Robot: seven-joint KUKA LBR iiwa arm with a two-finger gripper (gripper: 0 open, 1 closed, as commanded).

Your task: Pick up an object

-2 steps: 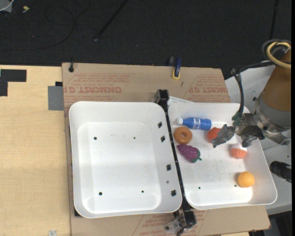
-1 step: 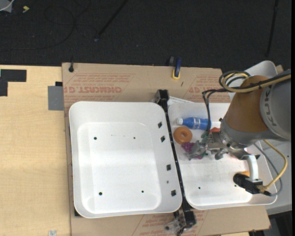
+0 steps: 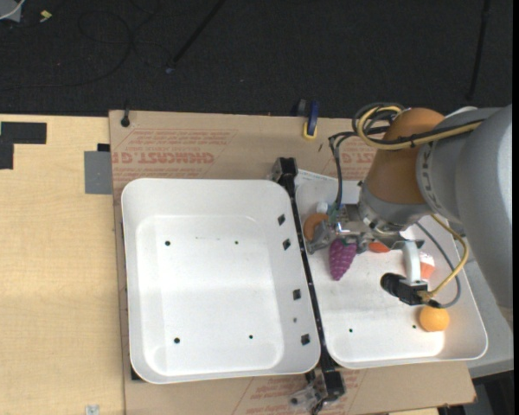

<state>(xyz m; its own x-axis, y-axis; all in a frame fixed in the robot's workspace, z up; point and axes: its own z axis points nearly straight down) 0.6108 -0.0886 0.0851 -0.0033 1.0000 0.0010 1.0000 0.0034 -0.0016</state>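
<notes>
- Left bin point(image 3: 147, 232): nothing in it to pick.
- Right bin point(image 3: 467, 348): purple grape-like object point(image 3: 342, 258) near the divider, an orange piece point(image 3: 314, 226) beside it, an orange ball point(image 3: 433, 319) well apart at the right.
- Gripper point(image 3: 350, 232) low over the purple object; jaws' state cannot be told.
- Judged: approach/grasp step. Next: close, lift, confirm hold.

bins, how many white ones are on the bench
2. The left bin sits on the cardboard sheet, and the right bin lies edge to edge beside it, under the arm. The arm covers part of the right bin.
</notes>
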